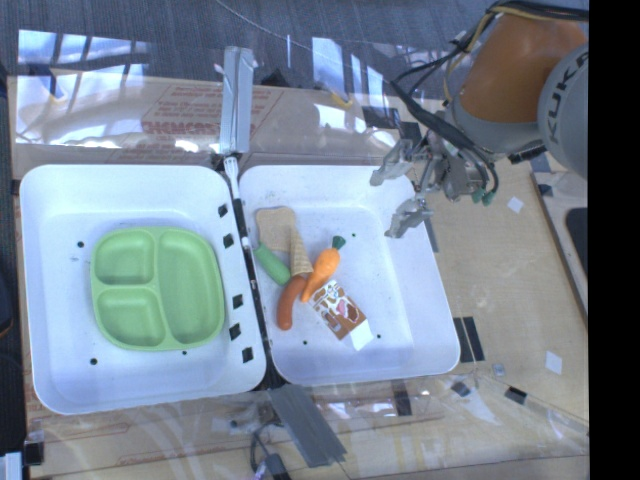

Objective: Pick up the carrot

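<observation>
The orange carrot (322, 270) with a green top lies tilted in the middle of the right bin (420, 308). It touches an ice cream cone (300, 253) on its left and a patterned packet (341, 312) below it. My gripper (385, 206) hangs over the bin's upper right part, to the right of and above the carrot. Its two fingers stand apart, open, with nothing between them.
A brown sausage (289, 302), a green vegetable (270, 263) and a bread slice (274, 224) crowd the right bin's left side. In the left bin (50, 268) rests a green divided plate (156, 288). Cables trail from the wrist at the upper right.
</observation>
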`<state>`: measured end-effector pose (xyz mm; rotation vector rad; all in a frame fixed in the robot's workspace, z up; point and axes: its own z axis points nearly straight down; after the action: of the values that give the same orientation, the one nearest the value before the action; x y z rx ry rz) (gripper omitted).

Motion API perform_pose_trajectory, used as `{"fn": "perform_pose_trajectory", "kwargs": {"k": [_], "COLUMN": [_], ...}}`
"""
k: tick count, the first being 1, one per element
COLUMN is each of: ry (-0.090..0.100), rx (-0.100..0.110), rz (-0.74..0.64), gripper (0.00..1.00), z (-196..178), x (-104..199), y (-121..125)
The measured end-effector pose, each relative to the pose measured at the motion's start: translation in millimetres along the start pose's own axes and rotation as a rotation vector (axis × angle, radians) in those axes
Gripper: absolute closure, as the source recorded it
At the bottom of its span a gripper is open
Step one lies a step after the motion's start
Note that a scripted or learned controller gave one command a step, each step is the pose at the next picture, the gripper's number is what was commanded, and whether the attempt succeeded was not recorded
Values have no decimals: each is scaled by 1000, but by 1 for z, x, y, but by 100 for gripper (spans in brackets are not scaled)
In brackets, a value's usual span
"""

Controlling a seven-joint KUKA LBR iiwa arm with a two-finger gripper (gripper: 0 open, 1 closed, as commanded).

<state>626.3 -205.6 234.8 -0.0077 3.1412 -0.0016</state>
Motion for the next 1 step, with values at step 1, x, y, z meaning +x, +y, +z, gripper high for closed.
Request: {"fn": "perform_pose_trajectory", "kwargs": {"k": [1], "ry": [-3], "rx": [0], "rz": [-257], "gripper": [0], "z": [142], "x": [-29], "y": [17]}}
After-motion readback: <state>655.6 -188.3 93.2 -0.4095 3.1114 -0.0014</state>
